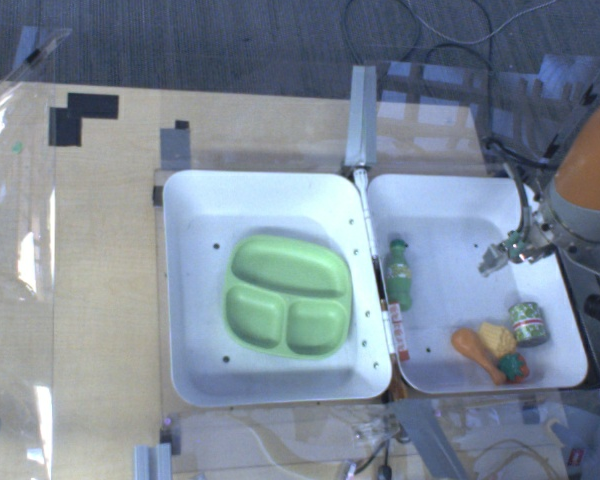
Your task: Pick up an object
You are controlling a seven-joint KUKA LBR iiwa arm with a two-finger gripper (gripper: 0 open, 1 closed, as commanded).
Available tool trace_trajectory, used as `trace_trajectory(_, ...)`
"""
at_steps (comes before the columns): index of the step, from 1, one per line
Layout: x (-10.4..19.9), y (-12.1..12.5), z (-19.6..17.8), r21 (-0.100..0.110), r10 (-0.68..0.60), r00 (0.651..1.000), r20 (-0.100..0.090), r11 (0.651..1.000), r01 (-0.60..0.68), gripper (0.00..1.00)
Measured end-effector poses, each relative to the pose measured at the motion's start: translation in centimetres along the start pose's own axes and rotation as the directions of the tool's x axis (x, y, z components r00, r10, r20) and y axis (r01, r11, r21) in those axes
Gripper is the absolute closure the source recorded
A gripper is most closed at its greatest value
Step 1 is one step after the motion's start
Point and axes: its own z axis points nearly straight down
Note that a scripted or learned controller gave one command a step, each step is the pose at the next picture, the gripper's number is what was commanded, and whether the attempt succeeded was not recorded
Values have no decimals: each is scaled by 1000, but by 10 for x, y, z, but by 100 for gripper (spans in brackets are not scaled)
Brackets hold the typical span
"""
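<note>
Jaws (496,259) empty, state unclear, above right bin (430,203), small can (528,323) just beside, nearer the front

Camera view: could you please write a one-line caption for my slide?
Gripper hovers over the right white bin of small toys; green divided plastic plate in the left white bin.

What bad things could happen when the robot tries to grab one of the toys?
1. The orange toy, yellow piece and red-green piece lie bunched together, so the gripper might nudge or lift the wrong one.
2. The small can sits near the right bin wall, where the fingers could bump the rim.
3. The green bottle lies on its side and may roll away.
</note>
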Motion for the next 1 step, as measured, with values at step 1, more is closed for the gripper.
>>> trace_trajectory(1, 0, 0, 0, 0, 0, 1000, 0, 1000, 0, 0)
